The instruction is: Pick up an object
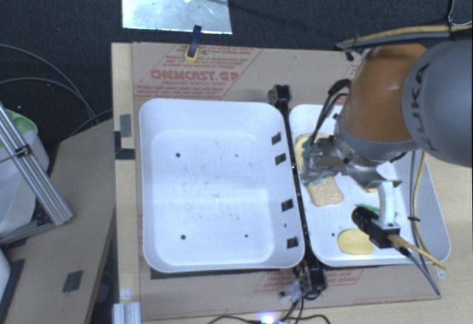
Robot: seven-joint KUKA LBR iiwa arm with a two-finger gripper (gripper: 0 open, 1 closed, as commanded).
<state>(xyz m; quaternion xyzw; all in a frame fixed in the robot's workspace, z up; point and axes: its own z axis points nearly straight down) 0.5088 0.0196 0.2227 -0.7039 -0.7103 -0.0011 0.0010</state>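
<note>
The likeliest object to pick, a tan speckled slab (325,191), roughly rectangular and lying flat, sat near the middle of the right bin (330,227), a little toward 9 o'clock. The gripper (319,160) hung just at the slab's 12 o'clock, close above it; whether it was spread or pressed together could not be told, as the grey and orange arm (392,108) covered much of it. A yellow rounded piece (355,243) lay at the bin's 6 o'clock, apart from the slab, and a pale yellow piece (301,146) showed partly at 10 o'clock against the bin's wall. That made three things there, one of each. The left bin (214,189) showed a white floor with a few small dark marks. Two bins, side by side.
</note>
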